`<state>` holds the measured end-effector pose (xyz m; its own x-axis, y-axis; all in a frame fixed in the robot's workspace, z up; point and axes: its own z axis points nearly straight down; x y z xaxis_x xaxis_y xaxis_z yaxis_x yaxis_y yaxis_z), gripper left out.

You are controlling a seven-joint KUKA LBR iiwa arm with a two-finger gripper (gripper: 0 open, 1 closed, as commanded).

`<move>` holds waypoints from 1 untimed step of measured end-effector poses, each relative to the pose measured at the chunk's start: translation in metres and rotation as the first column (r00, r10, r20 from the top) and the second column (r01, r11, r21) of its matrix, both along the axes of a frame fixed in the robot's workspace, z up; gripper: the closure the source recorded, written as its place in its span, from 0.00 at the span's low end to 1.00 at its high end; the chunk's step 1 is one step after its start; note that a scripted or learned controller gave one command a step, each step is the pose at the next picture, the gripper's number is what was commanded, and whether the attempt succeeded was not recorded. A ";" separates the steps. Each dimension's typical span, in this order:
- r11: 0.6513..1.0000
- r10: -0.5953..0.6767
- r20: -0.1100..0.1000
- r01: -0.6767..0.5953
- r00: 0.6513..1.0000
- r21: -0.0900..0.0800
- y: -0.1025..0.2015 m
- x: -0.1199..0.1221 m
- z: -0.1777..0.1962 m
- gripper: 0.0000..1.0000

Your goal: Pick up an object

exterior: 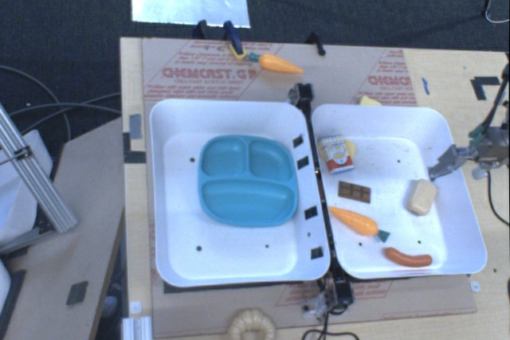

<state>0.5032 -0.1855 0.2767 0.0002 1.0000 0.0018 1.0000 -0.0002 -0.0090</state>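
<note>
The right bin (470, 247) holds a small red and white carton (336, 154), a brown chocolate bar (355, 192), an orange carrot (355, 222), a red sausage (408, 257) and a beige block (421, 197). My gripper (445, 164) reaches in over that bin's right rim, just above and to the right of the beige block. Nothing shows in its grasp. The arm behind it is cut off by the right edge of the camera view.
The left bin (171, 251) holds a blue divided plate (246, 179). A second carrot (279, 64) lies on the board behind the bins, a yellow piece (369, 100) sits behind the right bin, and a beige ring (253, 324) lies at the front.
</note>
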 end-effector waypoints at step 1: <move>1.000 0.003 0.011 -0.003 1.000 -0.003 0.001 0.002 0.006 0.00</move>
<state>0.5052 -0.1850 0.2825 -0.0031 1.0000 -0.0007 1.0000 0.0031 0.0020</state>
